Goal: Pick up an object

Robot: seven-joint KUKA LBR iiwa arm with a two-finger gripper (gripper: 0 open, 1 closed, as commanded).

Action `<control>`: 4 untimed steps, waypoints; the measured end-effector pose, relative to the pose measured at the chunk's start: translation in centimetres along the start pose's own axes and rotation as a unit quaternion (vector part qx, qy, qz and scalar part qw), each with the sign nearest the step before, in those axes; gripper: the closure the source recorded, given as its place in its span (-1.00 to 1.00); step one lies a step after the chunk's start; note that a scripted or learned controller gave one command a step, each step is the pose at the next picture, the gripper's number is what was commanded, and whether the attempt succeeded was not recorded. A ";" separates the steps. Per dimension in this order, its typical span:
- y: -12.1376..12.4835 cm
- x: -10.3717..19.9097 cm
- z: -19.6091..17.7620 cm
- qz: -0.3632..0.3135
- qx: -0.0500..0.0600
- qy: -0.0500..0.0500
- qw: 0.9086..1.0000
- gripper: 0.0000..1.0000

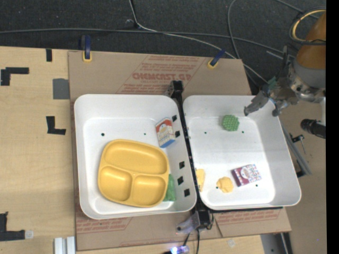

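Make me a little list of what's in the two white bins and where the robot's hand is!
left bin: yellow divided tray, small carton, green thing at the tray's right edge
right bin: green ball, purple packet, two small yellow pieces
gripper: above the right bin's upper right corner, holding nothing

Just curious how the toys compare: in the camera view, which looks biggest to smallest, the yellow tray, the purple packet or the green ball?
1. yellow tray, by far the largest
2. purple packet
3. green ball, slightly smaller
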State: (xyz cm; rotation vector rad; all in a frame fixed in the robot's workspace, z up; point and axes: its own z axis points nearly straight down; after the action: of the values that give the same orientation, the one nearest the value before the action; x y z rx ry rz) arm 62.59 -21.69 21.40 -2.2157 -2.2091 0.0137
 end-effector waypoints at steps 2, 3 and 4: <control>0.6 0.3 5.3 -0.003 -0.006 -0.002 1.000 -1.00; 0.9 1.2 10.1 -0.002 -0.005 -0.002 1.000 -1.00; 1.0 1.2 12.9 -0.003 -0.007 -0.002 1.000 -1.00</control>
State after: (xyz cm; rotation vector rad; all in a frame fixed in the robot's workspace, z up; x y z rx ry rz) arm 63.40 -20.43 8.47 -2.2193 -2.2251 0.0029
